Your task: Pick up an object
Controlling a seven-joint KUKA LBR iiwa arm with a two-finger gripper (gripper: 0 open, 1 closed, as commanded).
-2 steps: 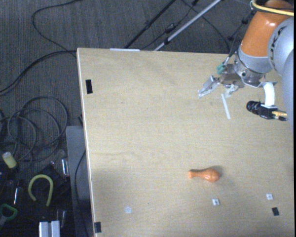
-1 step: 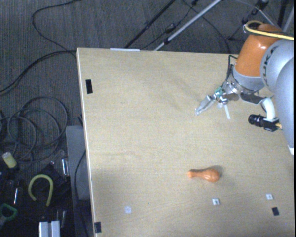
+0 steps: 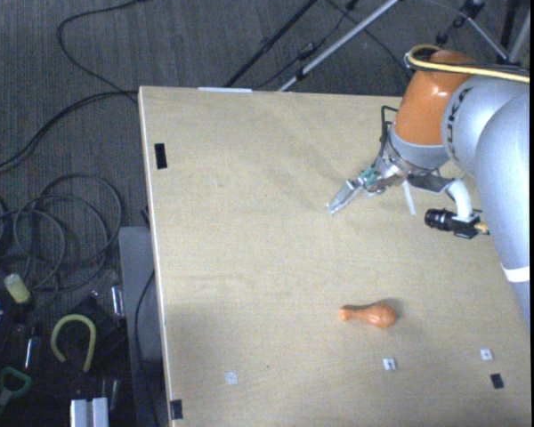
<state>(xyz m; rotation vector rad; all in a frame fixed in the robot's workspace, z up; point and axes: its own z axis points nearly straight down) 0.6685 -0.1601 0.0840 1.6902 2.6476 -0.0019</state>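
Note:
An orange drumstick-shaped object (image 3: 371, 314) lies on its side on the tan bench top (image 3: 249, 265), toward the lower right, with its narrow end pointing left. My gripper (image 3: 338, 202) reaches in from the right on the grey arm with the orange band (image 3: 427, 105). It points down and left over bare bench, well above the orange object in the view and apart from it. I see nothing held at its tip.
Small black and white markers (image 3: 389, 363) dot the bench near its front edge, and a black tag (image 3: 160, 156) sits near the left edge. Cables (image 3: 53, 229) and tools lie on the floor to the left. Tripod legs (image 3: 356, 25) stand behind the bench.

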